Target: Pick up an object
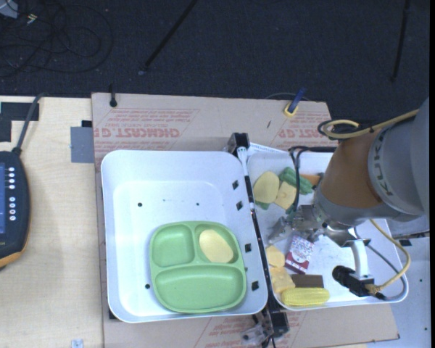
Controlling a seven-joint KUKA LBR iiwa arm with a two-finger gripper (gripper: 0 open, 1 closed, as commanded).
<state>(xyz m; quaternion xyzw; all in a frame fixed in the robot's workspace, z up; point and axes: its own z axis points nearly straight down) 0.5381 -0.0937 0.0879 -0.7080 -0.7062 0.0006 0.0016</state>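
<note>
The right bin (362,303) holds several small items. A round yellow piece (266,188) and a smaller yellow piece (286,196) lie at its back left, beside a green item (289,175). A red and white packet (300,251) lies in the middle, with a brown block (309,282) and a yellow corn cob (305,296) near the front edge. Two pale yellow pieces (276,258) rest by the left wall. My gripper (294,228) hangs low over the bin's middle, just above the packet. The grey and orange arm (355,180) covers the right part of the bin.
The left bin (167,172) bears a green divided plate (196,285) with a pale yellow item (217,246) in its upper right compartment. A black divider (248,209) runs between the bins. A control pendant (1,209) lies at the far left.
</note>
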